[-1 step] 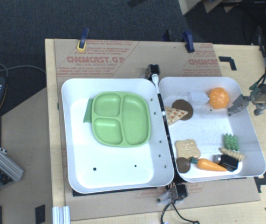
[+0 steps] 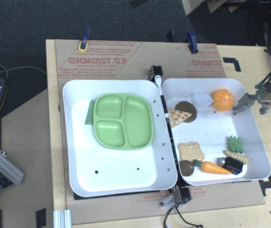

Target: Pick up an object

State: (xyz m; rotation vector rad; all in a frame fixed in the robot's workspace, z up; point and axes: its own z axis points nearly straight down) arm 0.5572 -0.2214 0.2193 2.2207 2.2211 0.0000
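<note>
We find the gripper [image 2: 252, 103] at the right edge of the right bin [image 2: 255, 127], just right of the orange [image 2: 222, 99]; its jaws stand open, with nothing between them. The right bin also carries a brown disc [image 2: 186, 109] touching a wedge cracker [image 2: 177, 116], a square cracker [image 2: 191, 151], a carrot [image 2: 214, 167], a black block [image 2: 233, 166] and a green piece [image 2: 235, 144]. The left bin [image 2: 78, 165] carries a green plate [image 2: 123, 120] with three compartments. Both bins rest on the surface [image 2: 59, 65].
</note>
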